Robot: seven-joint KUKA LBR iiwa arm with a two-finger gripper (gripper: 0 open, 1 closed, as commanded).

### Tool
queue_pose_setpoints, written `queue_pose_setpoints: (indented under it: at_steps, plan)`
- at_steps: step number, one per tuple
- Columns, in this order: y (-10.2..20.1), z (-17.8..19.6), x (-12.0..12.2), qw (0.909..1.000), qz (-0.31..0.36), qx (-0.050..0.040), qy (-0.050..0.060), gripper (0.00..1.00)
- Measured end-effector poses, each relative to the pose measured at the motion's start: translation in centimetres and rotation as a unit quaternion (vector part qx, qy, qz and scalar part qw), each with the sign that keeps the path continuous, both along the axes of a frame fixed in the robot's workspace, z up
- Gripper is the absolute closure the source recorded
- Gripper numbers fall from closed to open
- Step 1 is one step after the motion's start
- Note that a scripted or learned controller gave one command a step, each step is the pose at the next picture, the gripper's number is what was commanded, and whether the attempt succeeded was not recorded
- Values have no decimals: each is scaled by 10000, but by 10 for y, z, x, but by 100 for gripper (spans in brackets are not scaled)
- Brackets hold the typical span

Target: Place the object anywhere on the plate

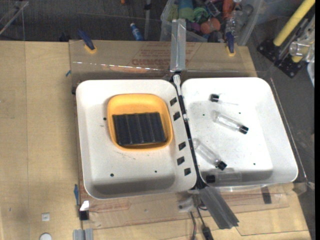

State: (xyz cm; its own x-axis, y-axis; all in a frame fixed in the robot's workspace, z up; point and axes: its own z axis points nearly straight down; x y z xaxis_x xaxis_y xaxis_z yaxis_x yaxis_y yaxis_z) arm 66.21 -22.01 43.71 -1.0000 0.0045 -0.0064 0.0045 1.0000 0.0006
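The right bin (pixel 260 134) holds three clear tubes with black caps. The nearest tube (pixel 210 156) lies close to the divider, the second tube (pixel 231 122) lies in the middle, and the third tube (pixel 222 100) lies farthest back. In the left bin (pixel 90 149), the orange plate (pixel 139 103) carries a dark ridged insert (pixel 138 128).

light: bright, even overhead | glare: white bins (pixel 250 91) washed out | focus: soft — slightly grainy
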Motion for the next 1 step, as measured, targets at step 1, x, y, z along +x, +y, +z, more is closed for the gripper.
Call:
queue_pose_setpoints:
  at_steps: [1]
  plan:
    - [-2,0,-4,9884,1518,-6,1,100]
